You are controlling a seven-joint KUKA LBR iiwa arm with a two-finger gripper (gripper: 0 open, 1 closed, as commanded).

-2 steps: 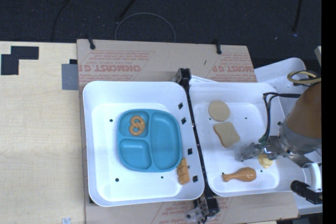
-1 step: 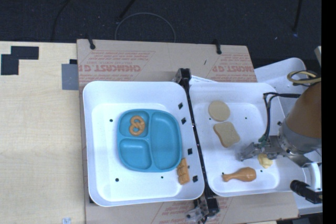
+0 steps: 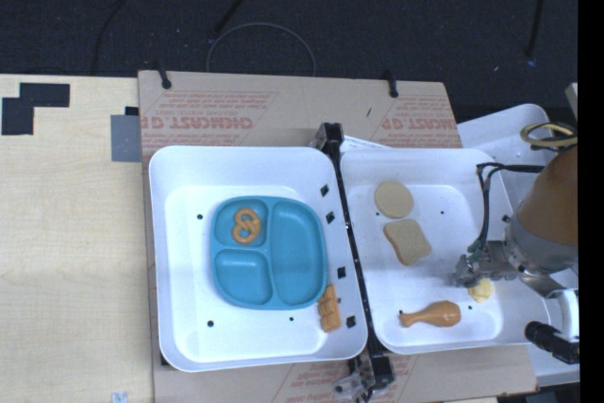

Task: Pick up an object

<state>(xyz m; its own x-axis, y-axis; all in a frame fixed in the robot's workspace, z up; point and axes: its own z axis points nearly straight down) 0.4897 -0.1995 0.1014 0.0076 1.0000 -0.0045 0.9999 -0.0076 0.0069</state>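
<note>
My gripper (image 3: pixel 469 272) is low in the right bin (image 3: pixel 444 343), near its right wall, with the arm's orange band (image 3: pixel 555 203) above it. A small pale yellow piece (image 3: pixel 481 291) lies right beside the gripper's lower right; I cannot tell whether they touch. A tan drumstick (image 3: pixel 432 315) lies just below and to the left. A slice of bread (image 3: pixel 408 242) and a round beige bun (image 3: pixel 394 199) rest further left in the same bin.
The left bin (image 3: pixel 179 316) bears a blue divided plate (image 3: pixel 283 269) with a pretzel (image 3: pixel 246 226) in its upper left compartment. An orange snack piece (image 3: pixel 328 309) lies beside the plate, close to the divider between bins. Black cables (image 3: pixel 485 203) run by the arm.
</note>
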